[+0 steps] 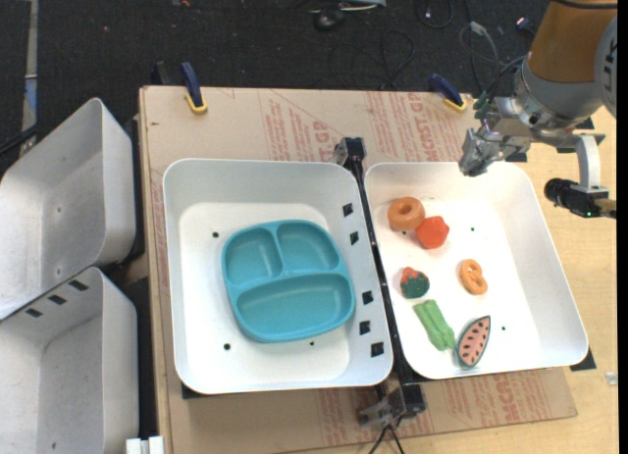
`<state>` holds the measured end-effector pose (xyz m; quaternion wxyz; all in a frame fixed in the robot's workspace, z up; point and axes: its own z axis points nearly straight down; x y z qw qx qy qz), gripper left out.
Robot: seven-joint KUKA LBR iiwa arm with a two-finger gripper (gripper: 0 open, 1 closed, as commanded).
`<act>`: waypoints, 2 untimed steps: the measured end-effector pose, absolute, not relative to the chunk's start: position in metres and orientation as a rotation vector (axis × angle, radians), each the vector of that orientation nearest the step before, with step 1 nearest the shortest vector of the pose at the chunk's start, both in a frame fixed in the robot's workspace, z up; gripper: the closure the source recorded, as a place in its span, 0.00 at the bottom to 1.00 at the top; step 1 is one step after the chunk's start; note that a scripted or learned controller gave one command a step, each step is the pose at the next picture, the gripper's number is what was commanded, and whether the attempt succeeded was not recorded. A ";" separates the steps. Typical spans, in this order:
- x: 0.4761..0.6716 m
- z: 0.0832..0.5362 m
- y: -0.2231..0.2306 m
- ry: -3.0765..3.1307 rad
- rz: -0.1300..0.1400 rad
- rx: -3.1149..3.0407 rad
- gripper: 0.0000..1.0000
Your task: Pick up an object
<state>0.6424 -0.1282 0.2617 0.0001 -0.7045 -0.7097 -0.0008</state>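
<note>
Working near to far through the right bin (549,236), watermelon slice (473,341) at five o'clock, pretzel (472,277), doughnut (405,214) at eleven, the pincer (475,160) over the far rim, grip state unclear, should drop squarely on one isolated piece.

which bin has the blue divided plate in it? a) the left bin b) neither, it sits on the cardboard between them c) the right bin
a) the blue divided plate lies flat inside the left bin, while the right bin holds the small toy foods such as the donut and the watermelon slice.
</note>
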 end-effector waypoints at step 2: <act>0.633 0.259 -0.031 -2.229 -0.001 -2.212 1.00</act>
